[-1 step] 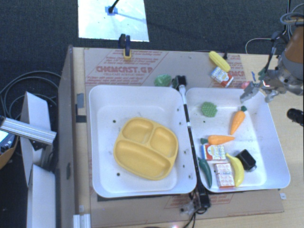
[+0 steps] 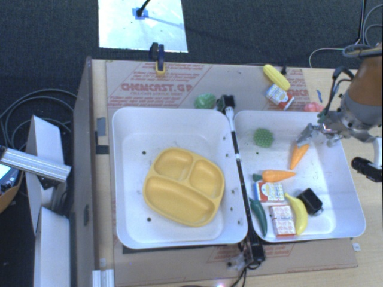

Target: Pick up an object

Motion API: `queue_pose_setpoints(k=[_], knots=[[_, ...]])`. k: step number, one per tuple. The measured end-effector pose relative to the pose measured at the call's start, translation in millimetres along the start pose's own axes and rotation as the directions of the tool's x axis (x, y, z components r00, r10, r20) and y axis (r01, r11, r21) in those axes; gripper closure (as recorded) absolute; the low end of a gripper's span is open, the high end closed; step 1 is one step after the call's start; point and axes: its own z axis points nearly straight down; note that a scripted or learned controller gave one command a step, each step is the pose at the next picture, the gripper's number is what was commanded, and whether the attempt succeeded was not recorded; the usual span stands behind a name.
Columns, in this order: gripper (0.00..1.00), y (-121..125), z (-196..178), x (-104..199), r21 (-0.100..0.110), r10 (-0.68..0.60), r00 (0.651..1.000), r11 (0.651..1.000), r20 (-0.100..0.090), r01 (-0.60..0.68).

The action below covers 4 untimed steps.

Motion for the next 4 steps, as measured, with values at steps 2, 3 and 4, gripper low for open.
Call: queue_pose_setpoints(k=[2, 3, 4], knots=[[0.00, -33, 65, 54, -0.001, -0.006, 1.000, 1.000, -0.002, 0.006], [1.00, -31, 54, 52, -0.006, -0.005, 1.000, 1.000, -0.001, 0.005], [0.00, -31, 54, 52, -0.006, -0.005, 1.000, 1.000, -0.001, 0.005]])
